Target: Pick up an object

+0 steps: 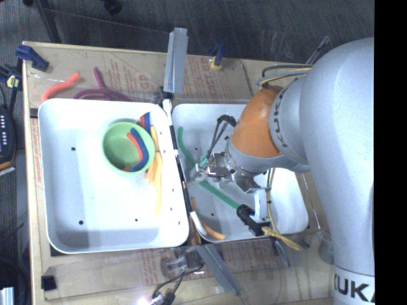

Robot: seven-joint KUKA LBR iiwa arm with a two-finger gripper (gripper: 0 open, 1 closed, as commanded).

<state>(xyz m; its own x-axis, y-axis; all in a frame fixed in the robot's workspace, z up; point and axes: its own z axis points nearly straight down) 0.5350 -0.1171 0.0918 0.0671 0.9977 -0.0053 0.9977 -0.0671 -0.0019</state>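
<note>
Honestly, tough to read the gripper [212, 166] from up here (too much metal clutter and glare), so can't tell whether spread or closed, and seeing nothing clearly pinched in it. Hanging low in the right bin [289, 203], near that bin's left wall, with the arm [331, 126] looming in from the right.

Closest candidate by my guess: a long green stick [221, 196], lying flat on the bin floor just below the gripper in the picture. Runs on a diagonal, from upper left near the bin wall down toward lower right. So probably worth coming down across the short way, square to that diagonal, not along it. Looks thin, smooth and plasticky, so likely to roll or skid if nudged off-centre.

Also spotting a second green stick [184, 146] up and to the left, hugging the wall between the bins, steeper in angle and awkwardly tight to the side. Plus a curved orange piece [215, 234] down at the near edge.

Over in the left bin [76, 189]: a round green bowl [124, 146] with red, blue and orange bits draped on its rim. Well apart from the gripper, so not the obvious pick.
</note>
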